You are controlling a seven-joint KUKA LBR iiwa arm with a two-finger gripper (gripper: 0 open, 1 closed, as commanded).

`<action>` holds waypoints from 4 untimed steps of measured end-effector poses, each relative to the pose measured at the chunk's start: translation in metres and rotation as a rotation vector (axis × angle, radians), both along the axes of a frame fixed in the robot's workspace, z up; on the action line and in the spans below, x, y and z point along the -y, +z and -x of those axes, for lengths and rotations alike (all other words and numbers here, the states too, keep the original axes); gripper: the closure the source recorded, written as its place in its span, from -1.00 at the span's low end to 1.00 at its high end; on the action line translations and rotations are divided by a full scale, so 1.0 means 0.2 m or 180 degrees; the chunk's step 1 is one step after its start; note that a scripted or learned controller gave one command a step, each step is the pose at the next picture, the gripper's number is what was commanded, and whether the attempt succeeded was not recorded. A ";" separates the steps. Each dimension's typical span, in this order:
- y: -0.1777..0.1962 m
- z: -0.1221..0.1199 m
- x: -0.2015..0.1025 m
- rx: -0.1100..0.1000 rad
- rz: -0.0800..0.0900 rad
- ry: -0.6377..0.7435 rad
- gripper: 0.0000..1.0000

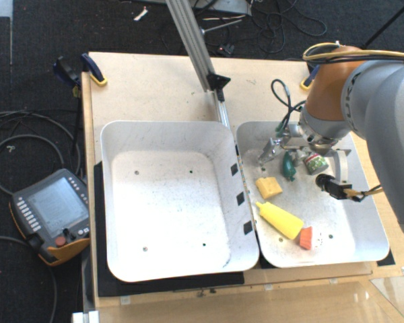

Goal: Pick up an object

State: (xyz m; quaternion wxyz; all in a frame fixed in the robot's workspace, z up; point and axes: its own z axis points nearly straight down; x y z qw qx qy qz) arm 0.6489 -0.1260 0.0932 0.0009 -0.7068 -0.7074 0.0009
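Grey-armed pincer is seen low over a dark green object at centre right; its grip cannot be told.

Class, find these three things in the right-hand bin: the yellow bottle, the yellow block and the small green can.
yellow bottle (281,219): camera view, middle of its body.
yellow block (268,187): camera view, centre of its top face.
green can (316,163): camera view, on its side wall, just below the arm's wrist.

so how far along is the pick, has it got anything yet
Nothing looks picked: the yellow bottle, yellow block and dark green piece all lie in the right bin. The gripper is low over that bin's upper part. Grasping and lifting remain.
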 end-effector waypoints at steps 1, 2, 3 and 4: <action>0.06 -0.01 0.00 0.0016 0.0003 0.0000 1.00; 0.38 0.00 0.00 0.0029 0.0004 0.0001 1.00; 0.69 0.01 -0.04 0.0035 0.0005 0.0009 1.00; 0.95 0.00 -0.04 0.0032 0.0005 0.0008 1.00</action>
